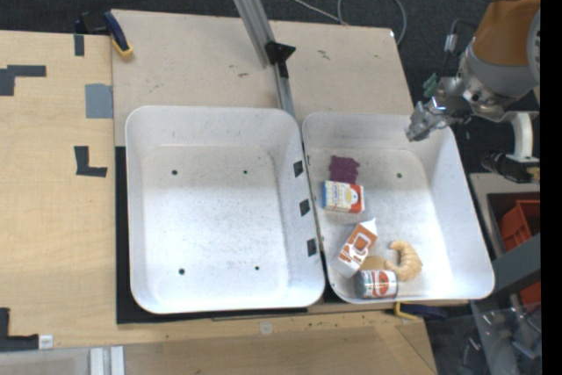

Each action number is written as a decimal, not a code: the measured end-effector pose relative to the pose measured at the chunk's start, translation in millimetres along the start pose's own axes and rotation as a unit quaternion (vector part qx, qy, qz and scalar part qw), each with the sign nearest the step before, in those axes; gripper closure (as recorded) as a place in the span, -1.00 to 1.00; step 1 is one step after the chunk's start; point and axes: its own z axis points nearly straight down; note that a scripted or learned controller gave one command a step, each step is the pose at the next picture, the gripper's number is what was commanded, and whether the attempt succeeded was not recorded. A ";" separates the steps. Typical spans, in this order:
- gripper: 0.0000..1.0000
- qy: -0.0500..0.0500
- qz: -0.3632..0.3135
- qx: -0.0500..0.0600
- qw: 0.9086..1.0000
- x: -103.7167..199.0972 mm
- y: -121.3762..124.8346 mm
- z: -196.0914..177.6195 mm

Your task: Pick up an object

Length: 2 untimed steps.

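Pincer [420, 126] at right bin [465, 215] upper rim, opening state indeterminate, nothing visibly held; purple object [344, 168] nearest, toward 8 o'clock; carton [342, 197] just beyond

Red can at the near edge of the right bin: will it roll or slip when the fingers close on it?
The red can lies on its side, so a push would probably roll it. Its curved, likely smooth wall may slip from two fingers. The croissant and small carton look to touch it and may shift too.
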 end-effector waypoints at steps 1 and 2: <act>1.00 0.000 -0.001 0.000 1.000 -0.1 1.6 -50.4; 1.00 0.002 -0.003 0.003 1.000 58.6 -7.0 -47.2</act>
